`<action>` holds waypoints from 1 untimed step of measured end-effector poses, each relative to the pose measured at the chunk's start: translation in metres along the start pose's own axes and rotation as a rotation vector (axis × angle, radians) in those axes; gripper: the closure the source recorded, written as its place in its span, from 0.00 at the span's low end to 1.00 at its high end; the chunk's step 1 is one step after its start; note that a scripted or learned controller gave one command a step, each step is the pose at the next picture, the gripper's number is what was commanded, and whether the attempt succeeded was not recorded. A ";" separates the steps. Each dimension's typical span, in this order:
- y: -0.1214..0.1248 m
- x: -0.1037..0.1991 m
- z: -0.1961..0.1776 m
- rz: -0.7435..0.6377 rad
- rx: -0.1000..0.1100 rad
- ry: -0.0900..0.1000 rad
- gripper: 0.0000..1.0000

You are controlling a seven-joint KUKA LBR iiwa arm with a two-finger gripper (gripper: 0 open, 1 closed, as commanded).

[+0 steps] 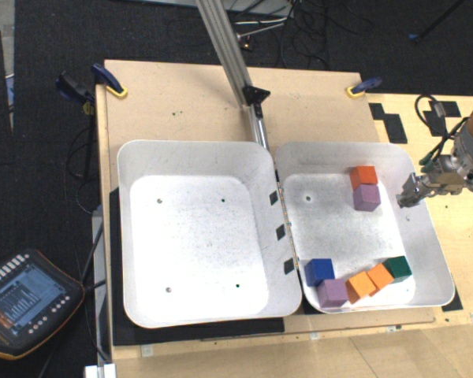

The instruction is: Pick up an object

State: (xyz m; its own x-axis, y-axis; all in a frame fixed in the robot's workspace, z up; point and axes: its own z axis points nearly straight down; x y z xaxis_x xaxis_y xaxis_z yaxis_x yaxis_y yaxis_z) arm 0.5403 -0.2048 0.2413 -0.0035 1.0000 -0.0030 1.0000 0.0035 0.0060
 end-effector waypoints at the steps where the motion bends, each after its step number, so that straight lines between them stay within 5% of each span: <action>1: 0.001 0.000 -0.026 0.000 0.002 0.001 1.00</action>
State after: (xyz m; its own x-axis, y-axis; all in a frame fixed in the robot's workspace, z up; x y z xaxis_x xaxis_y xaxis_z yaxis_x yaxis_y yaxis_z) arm 0.5414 -0.2049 0.2672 -0.0034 1.0000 -0.0022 1.0000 0.0035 0.0045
